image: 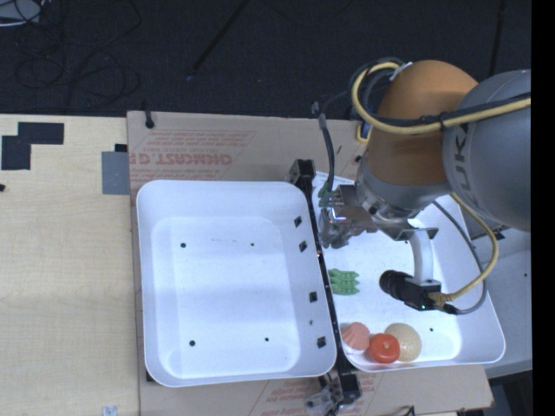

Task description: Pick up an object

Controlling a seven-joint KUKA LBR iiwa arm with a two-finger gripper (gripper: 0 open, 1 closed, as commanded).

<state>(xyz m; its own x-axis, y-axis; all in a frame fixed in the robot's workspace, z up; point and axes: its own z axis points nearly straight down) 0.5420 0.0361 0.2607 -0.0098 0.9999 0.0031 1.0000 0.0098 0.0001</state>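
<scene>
right bin (473,319): far part covered by arm (486,146) just above the gripper (334,225) | arm: cut off by right edge | gripper: outline blurred | beige ball (408,338), well below gripper: partly overlapped by red ball (383,348)

Red print on the cardboard sheet (186,157) stands upside down and reads roughly "CHEMCAST". Dark letters "KU" show on the grey arm (490,146).

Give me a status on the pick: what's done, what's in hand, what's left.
Done: the gripper is positioned over the right bin, near its left wall. In hand: no pick is evident; the green object, pink piece, red piece and beige piece all lie on the bin floor. Left: grasping one and lifting it.
</scene>
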